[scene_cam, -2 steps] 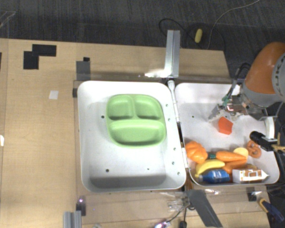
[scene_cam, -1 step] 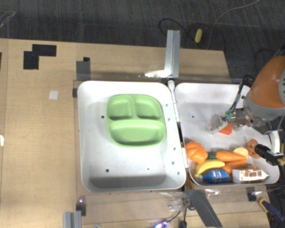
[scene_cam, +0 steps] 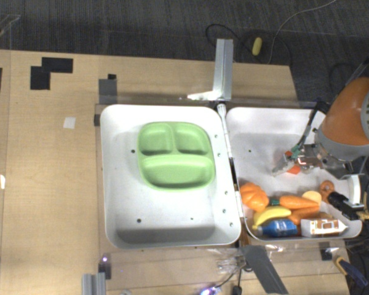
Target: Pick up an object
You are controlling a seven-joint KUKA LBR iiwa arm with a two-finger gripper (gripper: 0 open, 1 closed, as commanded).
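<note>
My pincer [scene_cam: 293, 159] low in right bin [scene_cam: 258, 125], grip state unclear. Carrot [scene_cam: 299, 201] lies just nearward, long axis left-right; banana [scene_cam: 270, 215] beyond it, nearer-left.

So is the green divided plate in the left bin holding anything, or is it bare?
Bare. The green plate lies flat in the left bin, and all three compartments show plain green; the toy food sits in the right bin.
</note>
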